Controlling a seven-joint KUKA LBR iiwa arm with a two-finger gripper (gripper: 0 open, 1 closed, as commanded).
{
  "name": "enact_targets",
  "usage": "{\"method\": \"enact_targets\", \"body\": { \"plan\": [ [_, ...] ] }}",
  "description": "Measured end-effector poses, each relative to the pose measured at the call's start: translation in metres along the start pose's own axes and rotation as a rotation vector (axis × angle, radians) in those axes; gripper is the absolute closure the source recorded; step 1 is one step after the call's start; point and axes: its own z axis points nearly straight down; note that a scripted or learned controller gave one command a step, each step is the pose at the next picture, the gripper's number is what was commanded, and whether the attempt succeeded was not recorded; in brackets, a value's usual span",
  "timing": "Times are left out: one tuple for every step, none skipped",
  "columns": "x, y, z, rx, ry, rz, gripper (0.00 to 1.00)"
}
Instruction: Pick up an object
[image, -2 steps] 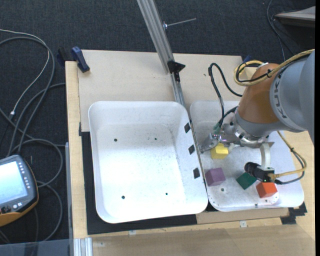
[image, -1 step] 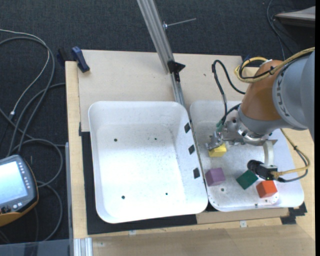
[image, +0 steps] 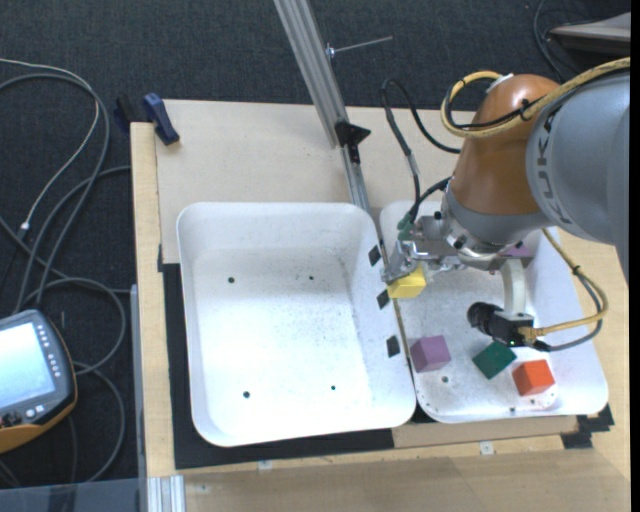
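My gripper hangs over the left rim of the right bin, pointing down from the grey and orange arm. Its fingers are shut on a small yellow block, which sticks out just under the fingertips, above the seam between the two bins. On the floor of the right bin lie a purple block, a green block and an orange block, all in front of and to the right of the gripper. A pink object peeks out from behind the arm.
The left bin lies beside the gripper on its left. A slanted metal pole rises behind the bins. Black clips sit along the seam. A blue clamp is at the bench's far left corner. Cables loop around the wrist.
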Motion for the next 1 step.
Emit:
{"method": "enact_targets", "body": {
  "plan": [
    [0.0413, -0.0710, 0.0050, 0.016, 0.001, 0.004, 1.00]
  ]
}}
